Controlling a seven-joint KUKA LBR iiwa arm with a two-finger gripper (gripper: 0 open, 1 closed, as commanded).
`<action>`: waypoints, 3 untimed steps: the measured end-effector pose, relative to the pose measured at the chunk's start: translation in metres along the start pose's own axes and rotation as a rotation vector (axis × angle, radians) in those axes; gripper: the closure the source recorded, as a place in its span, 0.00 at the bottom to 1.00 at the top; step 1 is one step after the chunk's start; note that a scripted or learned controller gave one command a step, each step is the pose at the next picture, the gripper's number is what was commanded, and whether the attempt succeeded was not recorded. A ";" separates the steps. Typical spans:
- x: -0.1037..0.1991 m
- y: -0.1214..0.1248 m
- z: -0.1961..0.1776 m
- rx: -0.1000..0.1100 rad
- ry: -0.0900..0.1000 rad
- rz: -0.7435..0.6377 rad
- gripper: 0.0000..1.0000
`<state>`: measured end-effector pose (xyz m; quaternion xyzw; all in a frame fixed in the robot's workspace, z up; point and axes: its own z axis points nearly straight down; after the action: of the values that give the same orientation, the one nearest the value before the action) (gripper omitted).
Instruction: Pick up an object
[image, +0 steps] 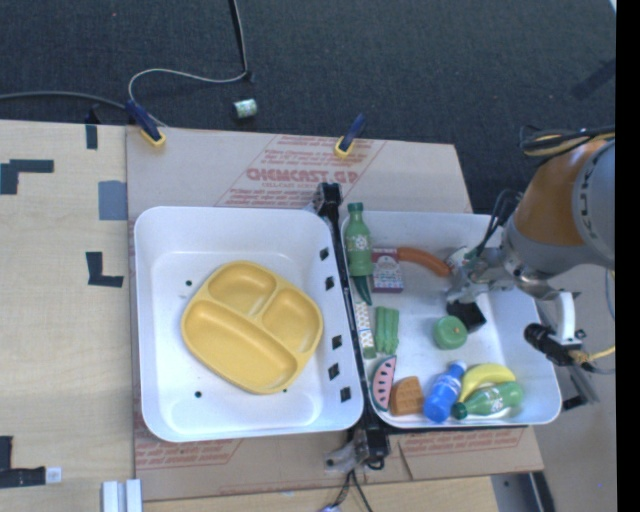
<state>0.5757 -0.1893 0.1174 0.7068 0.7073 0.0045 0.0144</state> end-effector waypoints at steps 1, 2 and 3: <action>0.026 0.049 -0.086 0.025 0.013 -0.001 1.00; 0.026 0.048 -0.085 0.027 0.013 -0.001 0.00; 0.009 -0.017 0.012 0.012 0.008 -0.001 0.00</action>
<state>0.5592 -0.1802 0.1052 0.7066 0.7075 0.0033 0.0074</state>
